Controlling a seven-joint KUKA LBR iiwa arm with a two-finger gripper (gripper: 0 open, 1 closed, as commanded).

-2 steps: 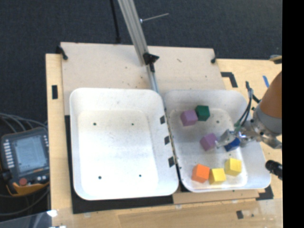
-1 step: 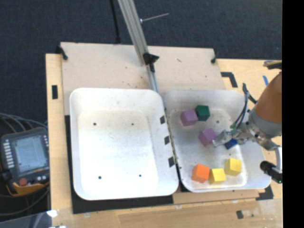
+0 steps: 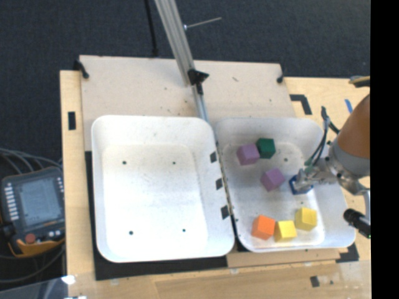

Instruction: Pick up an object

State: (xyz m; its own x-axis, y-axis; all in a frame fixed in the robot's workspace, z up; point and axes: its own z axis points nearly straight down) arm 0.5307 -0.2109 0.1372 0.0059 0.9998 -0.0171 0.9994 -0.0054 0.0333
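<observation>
- Nearest the camera, toward the lower right of the frame, three blocks sit in a row along the bottom edge of the right bin [image 3: 324,232]: an orange block [image 3: 264,227], a yellow block [image 3: 286,230] just beside it, and a second yellow block [image 3: 306,218] a little higher and to the right.
- The gripper [image 3: 302,184] is low over the right bin, at mid-right of the frame, right on a small blue object [image 3: 298,188] that peeks out beneath it. Whether the fingers are spread or clamped cannot be told from this angle, nor whether the blue piece is truly between them.
- A purple block [image 3: 272,179] lies just left of the gripper, nearly touching the blue object. Risk: a finger could land on it or shove it aside, spoiling the grip.
- Higher up in the bin, a second purple block [image 3: 247,154] and a green block [image 3: 266,147] touch each other; they are far enough off to be safe.
- If the fingers catch only an edge of the blue object, it will likely slip out on the lift.
- The bin's right wall is near the gripper; a push outward could pin the object against it.
- The left bin [image 3: 156,185] plays no part in this.
</observation>
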